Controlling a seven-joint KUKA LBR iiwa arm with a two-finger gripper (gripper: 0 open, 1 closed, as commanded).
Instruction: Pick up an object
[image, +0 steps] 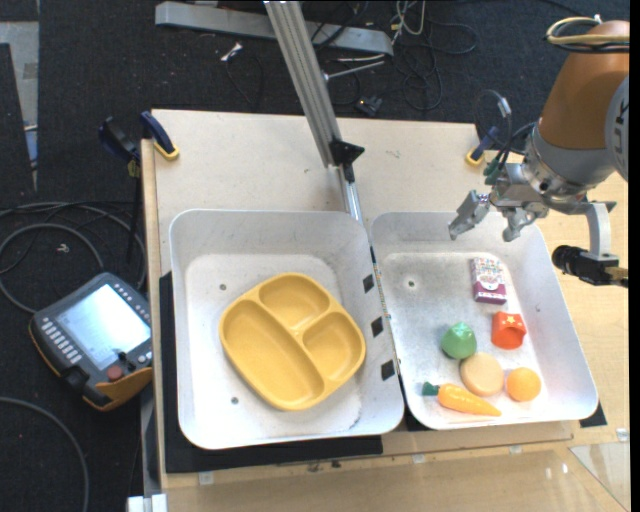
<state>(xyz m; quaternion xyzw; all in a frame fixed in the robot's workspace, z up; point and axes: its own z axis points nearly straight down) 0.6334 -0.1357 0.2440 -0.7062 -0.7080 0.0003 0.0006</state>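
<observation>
Two-finger gripper (491, 222) spread open and empty, upper right of frame, above the back rim of the right white bin (425, 275). Nearest target: small pink-white box (488, 280), mid-right. Risk: fingers knock it flat or close on neighbouring red toy (508, 330).

Glossy yellow plastic plate (292, 340), matt white bins (200, 240), pale wooden bench (250, 160)

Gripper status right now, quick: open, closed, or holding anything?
Gripper: open, nothing between its fingers; it hangs over the far edge of the right bin, above the small box.
</observation>
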